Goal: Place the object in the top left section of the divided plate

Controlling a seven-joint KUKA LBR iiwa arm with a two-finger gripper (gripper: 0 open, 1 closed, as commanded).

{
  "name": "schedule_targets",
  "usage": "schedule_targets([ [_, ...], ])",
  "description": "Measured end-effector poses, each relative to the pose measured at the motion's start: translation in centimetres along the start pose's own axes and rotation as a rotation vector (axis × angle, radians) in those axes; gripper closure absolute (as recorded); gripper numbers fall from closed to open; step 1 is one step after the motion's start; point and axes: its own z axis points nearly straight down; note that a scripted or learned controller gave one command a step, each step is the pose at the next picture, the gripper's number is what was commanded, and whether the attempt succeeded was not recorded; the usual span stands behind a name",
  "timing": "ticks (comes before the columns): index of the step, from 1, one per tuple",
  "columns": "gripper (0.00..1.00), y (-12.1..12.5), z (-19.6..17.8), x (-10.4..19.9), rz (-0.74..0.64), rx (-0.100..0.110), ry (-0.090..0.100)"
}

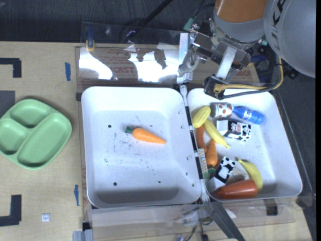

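The small orange plastic carrot (146, 135) is seen lying lengthwise left-right, down-left of the gripper (213, 59), whose finger state cannot be told

Two shallow white bins side by side: left bin (100, 185), right bin (286, 159). One green divided plate (34, 133), three sections. Carrots: two, one (146, 135) alone in the left bin, another (212, 153) in the right bin's pile. Bananas: three, at the pile's top (201, 115), middle (216, 134) and lower right (252, 172). One blue bottle (239, 113). Two black-and-white cow-patterned toys, upper (236, 130) and lower (226, 168). One red sausage-like piece (235, 189). One robot arm (241, 14).
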Motion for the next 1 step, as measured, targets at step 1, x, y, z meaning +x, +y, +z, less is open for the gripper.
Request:
schedule_targets([
  [1, 0.0, 9.41, 6.24, -6.01, -0.027, 0.002, -0.001],
])
